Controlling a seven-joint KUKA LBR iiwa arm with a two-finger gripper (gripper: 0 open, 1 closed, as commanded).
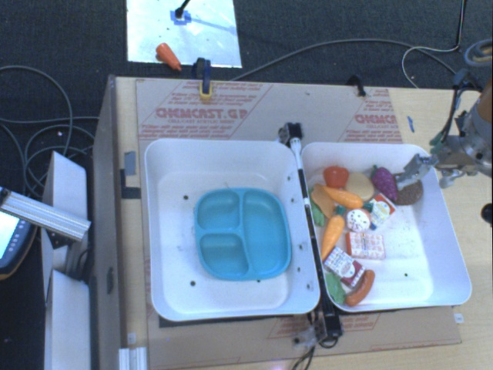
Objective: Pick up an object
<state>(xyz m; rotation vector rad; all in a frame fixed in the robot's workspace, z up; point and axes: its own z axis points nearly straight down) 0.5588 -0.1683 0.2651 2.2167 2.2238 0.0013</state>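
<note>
- Bottom of frame: brown cardboard sheet (231,102) with red lettering lies under both bins; its front edge shows below them.
- Lower right: right shallow white plastic bin (443,280) holds a pile of toy food along its left half.
- Nearest items in that pile: a reddish-brown toy sausage (361,287) touching a green leaf-shaped piece (334,284), then a small printed packet (339,262), then a red-and-white checked box (365,244).
- Mid pile: two orange plastic carrots, one slanted upright (332,234), one lying across (342,197); a round white piece with red spots (357,220) between them and a small white carton (381,210).
- Far end of pile: a red toy tomato (336,176), a tan bun-shaped piece (360,183), a purple toy grape cluster (384,180), a dark brown rounded piece (410,193).
- Centre left: left shallow white plastic bin (173,176) holds a light blue divided plastic plate (243,233) with three compartments.
- Right edge, mid height: grey two-finger gripper (414,166) sits over the far right part of the right bin, just beside the grapes and the brown piece. Cannot tell how far open it is, or whether it has hold of anything.
- Far: a yellow-and-black clamp (204,79) on the cardboard's back edge.
- Upper left: a shiny square sheet (208,10) on dark carpet, an orange object (168,55) at its near edge.
</note>
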